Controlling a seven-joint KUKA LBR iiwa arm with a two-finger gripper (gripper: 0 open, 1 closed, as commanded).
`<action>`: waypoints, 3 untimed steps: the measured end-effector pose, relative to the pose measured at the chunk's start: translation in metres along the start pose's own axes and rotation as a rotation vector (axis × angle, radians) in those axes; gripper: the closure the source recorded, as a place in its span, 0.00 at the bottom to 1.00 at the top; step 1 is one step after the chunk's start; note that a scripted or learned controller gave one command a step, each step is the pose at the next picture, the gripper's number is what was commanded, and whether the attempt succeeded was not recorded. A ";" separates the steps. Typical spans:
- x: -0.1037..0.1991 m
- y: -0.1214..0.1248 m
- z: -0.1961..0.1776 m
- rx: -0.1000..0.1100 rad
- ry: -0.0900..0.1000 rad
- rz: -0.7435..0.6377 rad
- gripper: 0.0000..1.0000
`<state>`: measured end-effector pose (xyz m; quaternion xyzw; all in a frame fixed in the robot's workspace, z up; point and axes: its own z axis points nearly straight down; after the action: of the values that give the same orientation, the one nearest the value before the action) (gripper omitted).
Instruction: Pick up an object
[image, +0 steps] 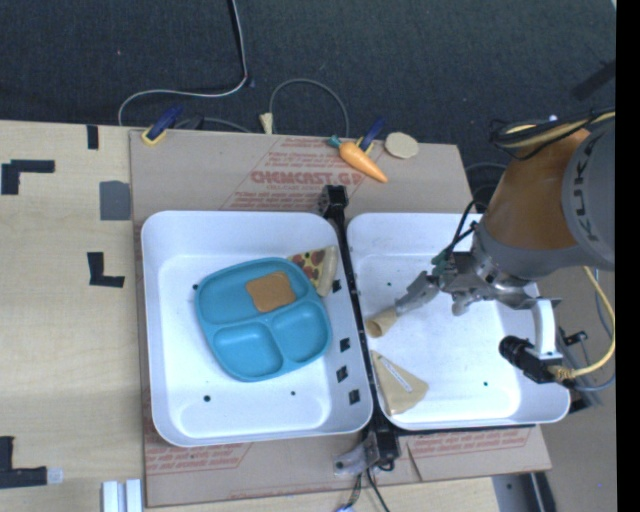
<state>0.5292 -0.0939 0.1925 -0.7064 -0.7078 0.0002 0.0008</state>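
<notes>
In the right bin (470, 390) my gripper (402, 304) reaches in from the right and points down-left, low over the bin floor. A small tan cone-shaped piece (380, 323) lies right at its tip, near the bin's left wall; whether the two touch is unclear. A tan wedge (399, 385) lies nearer the front of the same bin. The left bin (170, 400) bears a blue divided plate (262, 322) with a brown square piece (271, 291) on it. A pizza-like slice (317, 266) lies beside the plate's far right edge.
A black divider (345, 300) runs between the bins. On the cardboard behind them lie a toy carrot (362, 161) and a tan disc (402, 146). Cables hang off my arm at the right bin's right rim (545, 360).
</notes>
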 end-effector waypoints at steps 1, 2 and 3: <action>0.036 0.030 0.009 0.000 0.000 -0.002 0.00; -0.006 0.049 0.112 -0.003 -0.003 0.002 0.00; -0.005 0.050 0.096 -0.007 -0.004 0.001 1.00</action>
<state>0.5787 -0.0991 0.0966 -0.7067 -0.7075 -0.0007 -0.0031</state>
